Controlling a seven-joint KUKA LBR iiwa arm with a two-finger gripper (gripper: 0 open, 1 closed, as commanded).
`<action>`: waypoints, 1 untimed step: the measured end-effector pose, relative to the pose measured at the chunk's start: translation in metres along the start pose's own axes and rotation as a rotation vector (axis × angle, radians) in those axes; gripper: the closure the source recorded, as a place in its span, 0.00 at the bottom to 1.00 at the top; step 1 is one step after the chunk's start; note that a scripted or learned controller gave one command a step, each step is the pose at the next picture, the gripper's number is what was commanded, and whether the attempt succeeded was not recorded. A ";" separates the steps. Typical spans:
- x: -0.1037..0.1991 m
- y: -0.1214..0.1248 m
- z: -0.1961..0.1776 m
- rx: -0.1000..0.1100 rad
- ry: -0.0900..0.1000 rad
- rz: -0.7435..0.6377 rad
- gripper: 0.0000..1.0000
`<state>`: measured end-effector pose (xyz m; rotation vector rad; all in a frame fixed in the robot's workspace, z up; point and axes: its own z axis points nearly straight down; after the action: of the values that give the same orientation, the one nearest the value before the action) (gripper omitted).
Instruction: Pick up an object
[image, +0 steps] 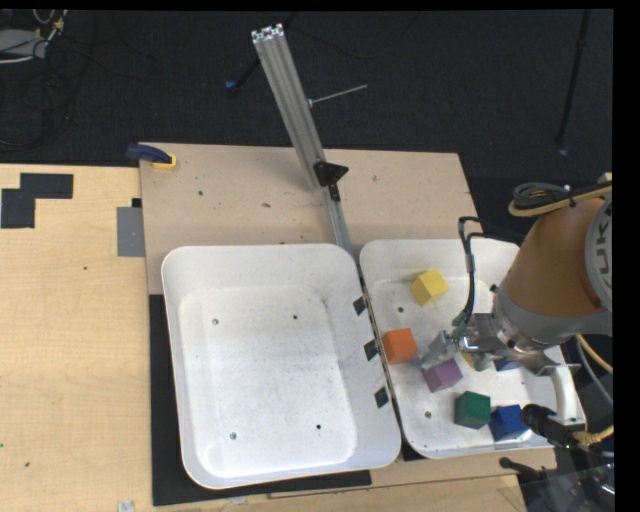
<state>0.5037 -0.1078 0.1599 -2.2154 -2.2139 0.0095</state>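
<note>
A robot gripper hangs low in the right bin, just above a purple cube. An orange cube sits beside it. Whether the fingers are apart or together cannot be made out.

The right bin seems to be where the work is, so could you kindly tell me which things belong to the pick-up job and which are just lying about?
Job:
- hand, over the right bin
- purple block, right by the hand
- orange block
- yellow block
- green block
- blue block

Lying about:
- left bin
- metal bar
- blue clamp
</note>
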 end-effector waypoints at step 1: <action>0.003 -0.002 0.044 -0.002 0.000 0.001 0.00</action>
<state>0.5013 -0.1050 0.1159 -2.2171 -2.2139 0.0074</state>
